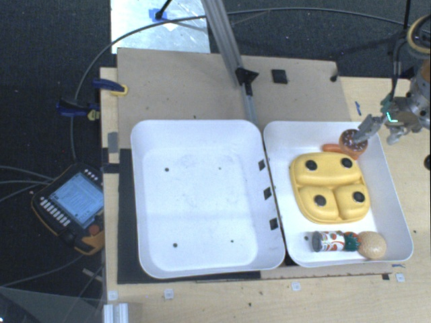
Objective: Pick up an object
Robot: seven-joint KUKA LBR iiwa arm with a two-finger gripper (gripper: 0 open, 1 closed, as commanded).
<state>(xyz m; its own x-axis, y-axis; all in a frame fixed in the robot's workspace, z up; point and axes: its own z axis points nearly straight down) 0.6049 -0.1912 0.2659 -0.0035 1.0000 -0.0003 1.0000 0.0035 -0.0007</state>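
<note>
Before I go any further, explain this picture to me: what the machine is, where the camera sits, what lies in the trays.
One fixed camera looks down at a slant on a bench with two shallow white bins. The left bin and the right bin sit side by side. The robot arm reaches in from the right; its gripper hangs at the right bin's far corner, over a small brown round object and an orange piece. Whether it holds anything is unclear. Also in the right bin lie a yellow four-lobed moulded object with dark spots, a small printed bottle and a beige ball. The handheld controller lies left of the bench.
</note>
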